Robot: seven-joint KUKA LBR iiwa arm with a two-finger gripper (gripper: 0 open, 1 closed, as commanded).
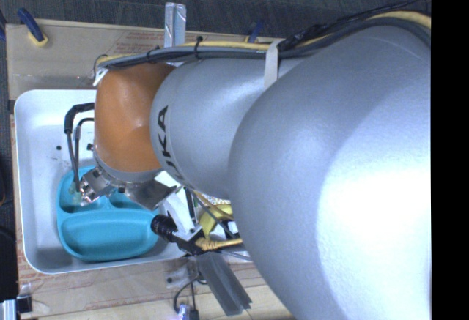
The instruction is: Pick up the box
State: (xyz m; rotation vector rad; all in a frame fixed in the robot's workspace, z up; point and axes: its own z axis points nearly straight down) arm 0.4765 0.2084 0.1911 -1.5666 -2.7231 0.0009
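The box, which we take to be the blue compartmented plastic container (110,234), lies in the white bin (33,165) on the view's left, in that bin's near part and close to the near wall. We judge this identification rather than see it plainly, since no other box-like thing can be made out and the grey arm (330,165) hides much of the table (58,47). The container's long axis runs roughly left to right in the view, along the bin's near wall, and its right end passes under the arm's wrist. The gripper (86,190), below the orange band (124,121), sits at the container's far-left corner, over or against its rim, so the container's bulk lies toward the near side and to the view's right of it. We cannot tell whether the gripper touches the rim or hangs just above it, nor whether it is released or clenched, because the wrist hardware crowds that spot. Nothing shows the container as held. We judge that the coming move turns on this offset: a grip at the corner rim is off-centre, so the container may tilt or slip when lifted.
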